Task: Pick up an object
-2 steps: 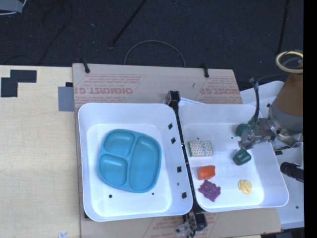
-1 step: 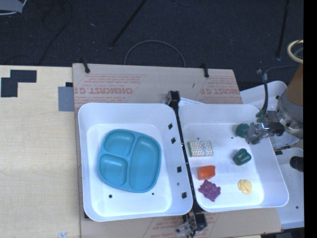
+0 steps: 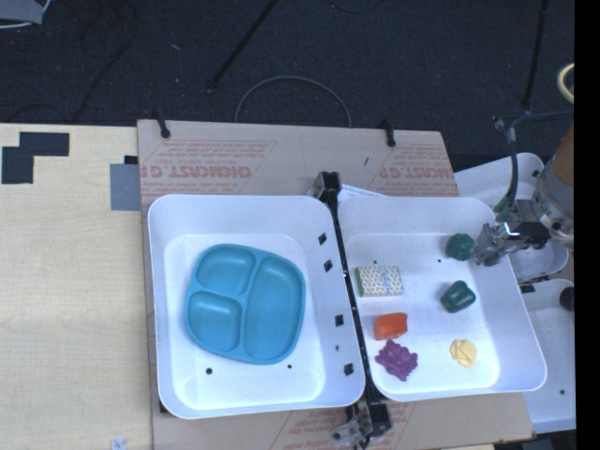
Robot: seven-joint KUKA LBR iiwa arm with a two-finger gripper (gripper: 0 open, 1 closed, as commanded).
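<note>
The right bin (image 3: pixel 525 345) holds several small items: a dark teal round object (image 3: pixel 458 246) near its far right side, a dark green pepper-like piece (image 3: pixel 457 296), a white speckled block (image 3: pixel 379 280), an orange block (image 3: pixel 391 325), a purple grape bunch (image 3: pixel 397 358) and a pale yellow piece (image 3: pixel 463 352). My gripper (image 3: pixel 489 247) reaches in over the bin's right rim, low and right beside the teal round object, on its right. Whether it touches that object is unclear at this size.
The left bin (image 3: pixel 169 223) holds a blue divided plate (image 3: pixel 247 302). A black clip divider (image 3: pixel 337 279) runs between the two bins. The arm's wrist and cables (image 3: pixel 534 218) hang over the right bin's far right rim.
</note>
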